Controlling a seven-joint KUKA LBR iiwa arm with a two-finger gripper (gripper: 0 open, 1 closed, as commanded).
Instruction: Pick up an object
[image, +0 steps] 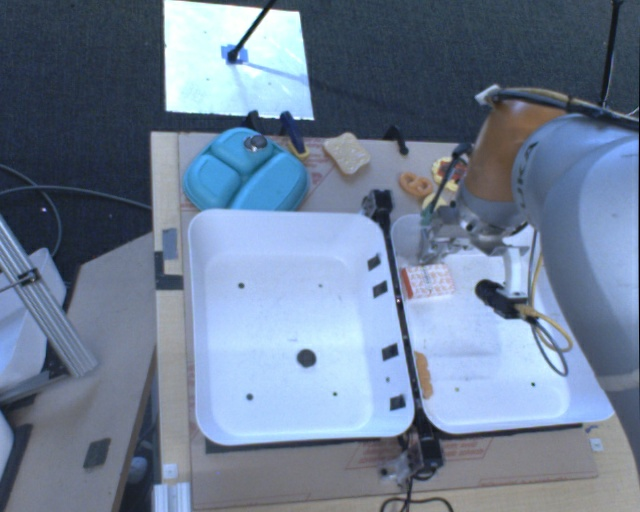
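The tool (432, 243) sits right of centre, just above a red-and-white packet (427, 283) in the right bin (520, 405); whether it is apart or together I cannot tell. The arm (570, 210) hides the bin's upper right.

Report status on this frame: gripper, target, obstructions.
Gripper low in right bin, just above red-patterned packet; finger state unclear. Nothing seen held. Orange piece lies apart by the divider.

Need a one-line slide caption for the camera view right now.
KUKA arm's gripper hovers at the right bin's far left corner, just above a red-and-white checkered packet.
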